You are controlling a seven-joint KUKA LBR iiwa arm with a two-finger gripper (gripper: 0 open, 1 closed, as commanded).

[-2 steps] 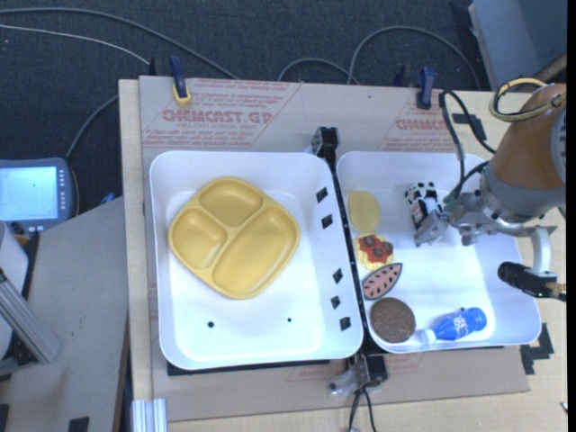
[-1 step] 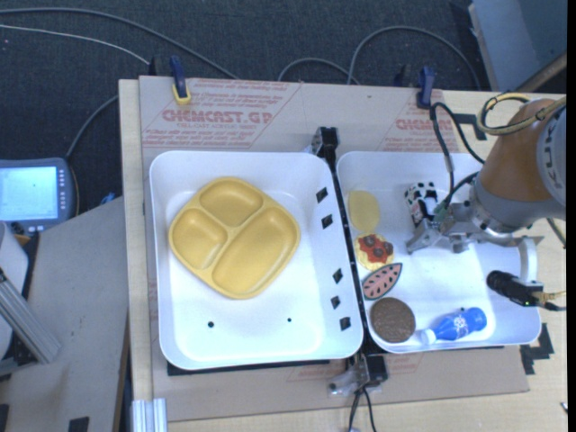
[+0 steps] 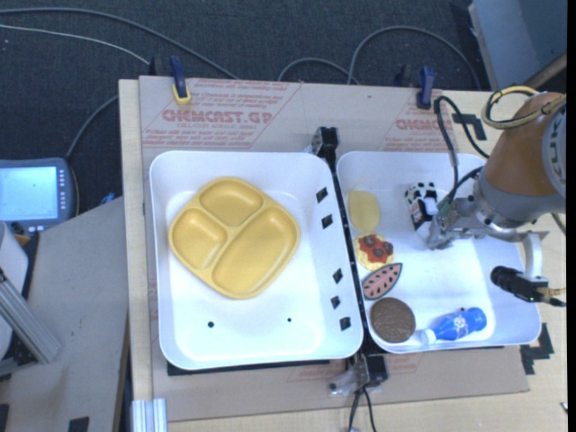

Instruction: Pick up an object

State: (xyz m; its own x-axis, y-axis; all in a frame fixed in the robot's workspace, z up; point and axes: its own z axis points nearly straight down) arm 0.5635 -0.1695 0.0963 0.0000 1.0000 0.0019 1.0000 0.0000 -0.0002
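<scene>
- The gripper hangs low in the right bin; I cannot tell its state.
- A black-and-white object sits just beside it, far-left.
- Risk, I judge: descending off-centre could nudge that object away, closing on nothing.

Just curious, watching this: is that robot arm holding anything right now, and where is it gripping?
Cannot tell: the gripper is down in the right bin, beside a black-and-white toy.

The grey arm with its orange band runs off the right edge. Its two-finger gripper is too small to read, crowding a small black-and-white object.
</scene>
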